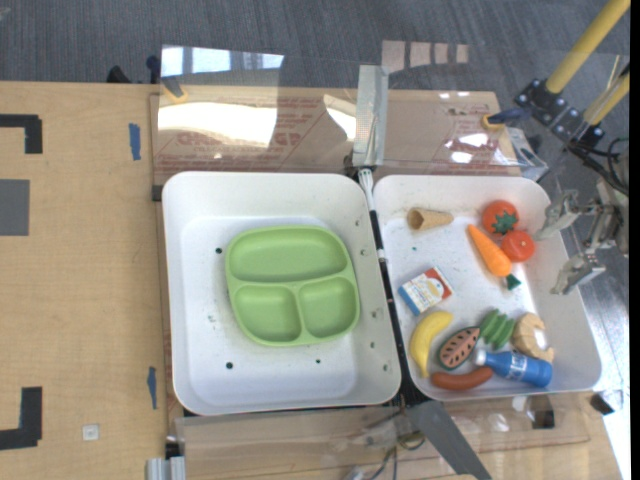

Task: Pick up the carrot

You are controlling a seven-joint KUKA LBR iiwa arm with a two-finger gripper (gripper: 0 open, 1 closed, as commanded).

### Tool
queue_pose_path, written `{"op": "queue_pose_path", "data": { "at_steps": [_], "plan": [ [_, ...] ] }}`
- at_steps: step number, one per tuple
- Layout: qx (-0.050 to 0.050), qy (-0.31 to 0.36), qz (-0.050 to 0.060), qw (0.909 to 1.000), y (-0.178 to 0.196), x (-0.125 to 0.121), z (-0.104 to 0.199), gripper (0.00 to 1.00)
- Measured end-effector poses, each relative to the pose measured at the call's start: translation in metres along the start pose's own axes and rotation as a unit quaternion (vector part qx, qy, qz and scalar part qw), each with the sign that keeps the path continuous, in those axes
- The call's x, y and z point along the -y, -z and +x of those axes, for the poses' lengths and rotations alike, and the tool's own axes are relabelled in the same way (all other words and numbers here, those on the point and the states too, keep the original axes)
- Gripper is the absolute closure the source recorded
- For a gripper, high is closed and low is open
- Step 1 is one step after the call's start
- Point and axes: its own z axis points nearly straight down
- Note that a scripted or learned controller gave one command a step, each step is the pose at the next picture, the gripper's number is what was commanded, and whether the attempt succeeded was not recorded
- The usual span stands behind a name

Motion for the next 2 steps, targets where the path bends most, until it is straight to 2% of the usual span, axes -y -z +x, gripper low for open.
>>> {"op": "queue_pose_path", "data": {
  "at_steps": [1,2],
  "plan": [
    [-0.005,-0.109,-0.001,0.9941,-0.121,0.006,-0.008,0.00],
    [-0.003,-0.137,-0.002,0.9905,-0.137,-0.076,-0.029,0.00]
  ]
}}
